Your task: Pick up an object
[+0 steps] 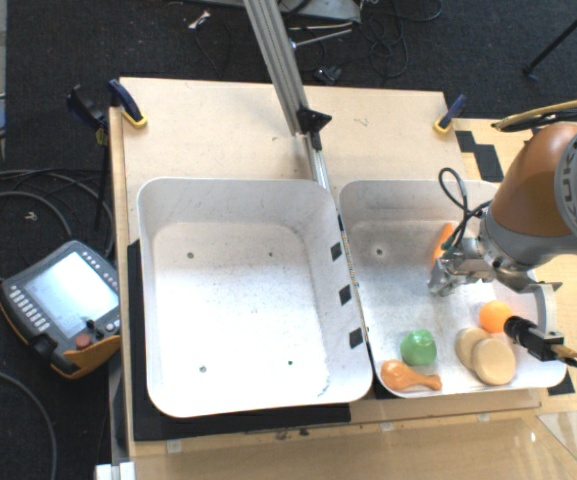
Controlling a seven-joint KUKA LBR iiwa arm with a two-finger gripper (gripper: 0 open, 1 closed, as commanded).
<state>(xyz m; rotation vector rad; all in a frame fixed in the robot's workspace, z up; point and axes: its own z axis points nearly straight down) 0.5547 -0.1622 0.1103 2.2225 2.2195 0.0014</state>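
The grey arm [553,193], with its orange band, is seen reaching in from the right edge and bent downward. The gripper [446,280] is pointed down and to the left, held low at the wrist's end.

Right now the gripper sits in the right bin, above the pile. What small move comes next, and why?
Probably ease the gripper toward the bin's near edge and down over the green ball. It hangs above bare bin floor, and the objects lie nearer the camera. The ball lies apart from the tan blocks and the orange ball, so it looks easiest to straddle.
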